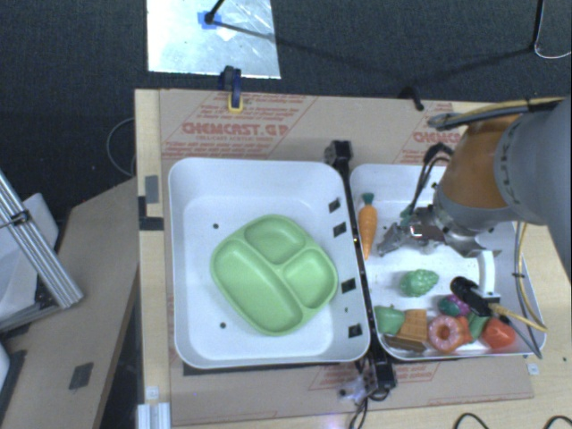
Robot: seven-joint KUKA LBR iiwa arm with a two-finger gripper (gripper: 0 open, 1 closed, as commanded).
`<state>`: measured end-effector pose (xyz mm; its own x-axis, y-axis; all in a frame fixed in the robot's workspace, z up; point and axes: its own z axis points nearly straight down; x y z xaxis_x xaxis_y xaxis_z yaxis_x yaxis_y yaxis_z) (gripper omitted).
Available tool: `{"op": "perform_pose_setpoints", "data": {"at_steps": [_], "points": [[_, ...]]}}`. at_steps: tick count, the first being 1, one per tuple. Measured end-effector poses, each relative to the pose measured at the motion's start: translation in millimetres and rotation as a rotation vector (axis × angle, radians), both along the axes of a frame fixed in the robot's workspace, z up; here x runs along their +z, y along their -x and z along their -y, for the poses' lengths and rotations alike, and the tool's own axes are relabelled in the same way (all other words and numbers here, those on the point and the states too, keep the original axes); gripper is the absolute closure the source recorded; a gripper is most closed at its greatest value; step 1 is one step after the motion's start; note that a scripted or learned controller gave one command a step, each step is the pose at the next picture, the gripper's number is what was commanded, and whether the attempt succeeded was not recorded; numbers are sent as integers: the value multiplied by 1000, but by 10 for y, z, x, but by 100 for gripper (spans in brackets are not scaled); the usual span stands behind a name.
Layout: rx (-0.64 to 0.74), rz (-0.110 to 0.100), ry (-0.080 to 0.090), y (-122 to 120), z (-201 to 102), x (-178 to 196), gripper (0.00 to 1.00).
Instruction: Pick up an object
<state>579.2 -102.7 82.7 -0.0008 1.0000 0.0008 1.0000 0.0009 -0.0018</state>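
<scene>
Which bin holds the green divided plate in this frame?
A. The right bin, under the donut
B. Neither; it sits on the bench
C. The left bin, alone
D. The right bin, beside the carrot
C. The green divided plate lies flat in the left bin, while the carrot, the donut and the other toy foods lie in the right bin.

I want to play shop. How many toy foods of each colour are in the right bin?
Orange: 1, the plastic carrot
Green: 2, the knobbly broccoli and a green block
Pink: 1, the ring doughnut
Red: 1, the round tomato
Brown: 1, the bread slice
Total: 6
</scene>
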Motion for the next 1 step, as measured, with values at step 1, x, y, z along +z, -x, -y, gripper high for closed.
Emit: {"op": "perform_pose_setpoints", "data": {"at_steps": [1], "points": [[0,5,1,-12,3,126,100]]}}
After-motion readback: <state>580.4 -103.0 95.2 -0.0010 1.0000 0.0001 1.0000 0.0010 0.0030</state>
